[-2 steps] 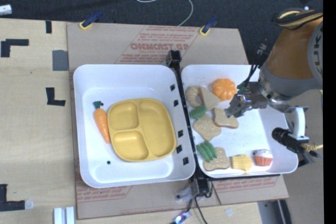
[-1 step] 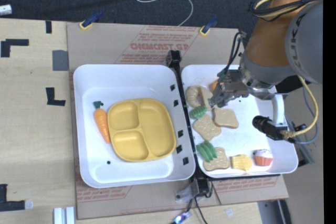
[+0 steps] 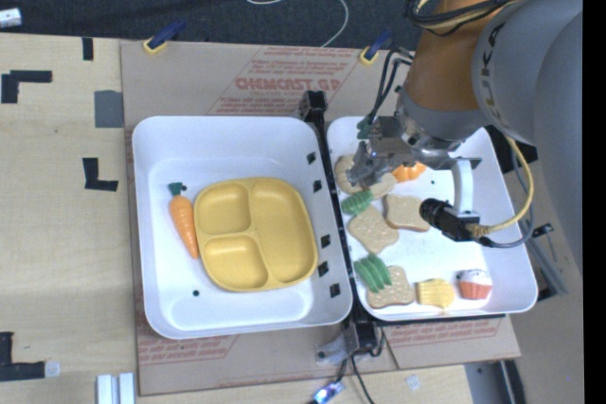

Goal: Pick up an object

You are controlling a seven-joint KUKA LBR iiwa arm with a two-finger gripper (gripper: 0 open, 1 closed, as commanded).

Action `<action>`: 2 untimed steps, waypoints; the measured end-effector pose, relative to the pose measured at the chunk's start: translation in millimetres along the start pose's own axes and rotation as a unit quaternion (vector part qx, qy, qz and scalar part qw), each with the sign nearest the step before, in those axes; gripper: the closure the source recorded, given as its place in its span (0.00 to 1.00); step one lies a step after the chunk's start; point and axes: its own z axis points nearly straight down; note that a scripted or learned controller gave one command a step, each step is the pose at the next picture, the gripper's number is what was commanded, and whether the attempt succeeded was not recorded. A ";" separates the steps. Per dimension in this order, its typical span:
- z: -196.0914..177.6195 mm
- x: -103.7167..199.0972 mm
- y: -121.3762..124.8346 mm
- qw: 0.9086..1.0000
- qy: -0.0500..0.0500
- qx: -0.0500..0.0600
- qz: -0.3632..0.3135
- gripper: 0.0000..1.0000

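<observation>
My gripper (image 3: 367,167) hangs over the upper left of the right bin (image 3: 511,284), low above a pale round cookie (image 3: 347,175) and a small green piece (image 3: 357,202). An orange piece (image 3: 410,172) lies just right of the gripper. Below it lie two toast slices (image 3: 408,213) (image 3: 373,233), a green vegetable (image 3: 374,273) on a cracker (image 3: 390,290), a yellow ridged piece (image 3: 435,293) and a cupcake (image 3: 473,283). I see nothing held between the fingers.
The left bin (image 3: 156,166) bears a yellow divided plate (image 3: 256,233) and a toy carrot (image 3: 183,221) to its left. A black divider clip (image 3: 313,105) sits between the bins. The arm's black cable and fitting (image 3: 445,218) hang over the right bin's middle.
</observation>
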 end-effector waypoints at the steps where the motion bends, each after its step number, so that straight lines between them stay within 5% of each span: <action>1: 11.6 43.5 19.0 1.000 0.000 0.000 0.000 1.00; 2: 10.7 99.8 41.7 1.000 0.001 -0.001 -0.001 1.00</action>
